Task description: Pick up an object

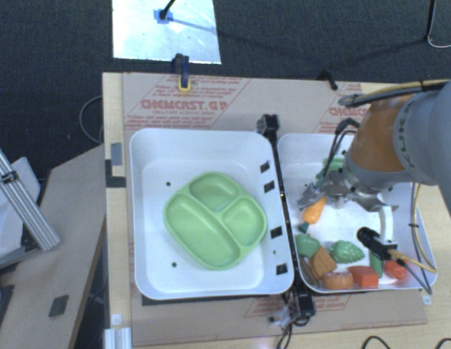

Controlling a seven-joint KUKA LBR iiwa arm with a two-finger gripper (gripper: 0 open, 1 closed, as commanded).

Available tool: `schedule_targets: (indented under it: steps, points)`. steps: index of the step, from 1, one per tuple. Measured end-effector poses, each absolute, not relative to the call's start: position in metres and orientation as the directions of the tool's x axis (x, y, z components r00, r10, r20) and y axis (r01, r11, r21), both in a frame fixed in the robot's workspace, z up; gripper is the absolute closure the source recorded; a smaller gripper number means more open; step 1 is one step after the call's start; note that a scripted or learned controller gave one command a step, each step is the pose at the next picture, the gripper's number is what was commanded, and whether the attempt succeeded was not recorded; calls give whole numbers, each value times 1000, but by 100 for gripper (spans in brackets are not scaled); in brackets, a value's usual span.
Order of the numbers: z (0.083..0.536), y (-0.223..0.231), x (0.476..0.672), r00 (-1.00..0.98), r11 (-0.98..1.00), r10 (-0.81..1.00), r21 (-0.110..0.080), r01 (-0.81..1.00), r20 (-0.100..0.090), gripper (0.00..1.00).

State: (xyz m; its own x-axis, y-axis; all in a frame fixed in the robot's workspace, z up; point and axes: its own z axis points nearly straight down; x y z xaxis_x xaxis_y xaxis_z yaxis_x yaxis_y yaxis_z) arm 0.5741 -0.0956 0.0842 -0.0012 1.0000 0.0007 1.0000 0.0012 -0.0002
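Gripper [318, 195] low in right bin [294, 155], directly above orange toy carrot [313, 211]; opening and hold cannot be determined; carrot lies near bin's left wall; judged light, rigid, smooth; grasp across its thick middle.

Grey-and-orange arm [400, 140] runs off the right edge and covers much of the right white bin's [298, 151] floor. Gripper [320, 195] fingertips blur, possibly touching the small orange carrot-shaped toy [313, 211]; can't confirm.
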Motion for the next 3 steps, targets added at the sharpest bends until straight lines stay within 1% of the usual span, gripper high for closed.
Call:
schedule_targets:
  steps: [1, 2, 3]
  points:
    - [96, -96, 575, -1, 1, 1000, 3, 1000, 0, 100]
    - [159, -92, 577, -4, 4, 1000, 7, 1000, -1, 100]
    - [217, -84, 586, -5, 5, 1000, 8, 1000, -1, 100]
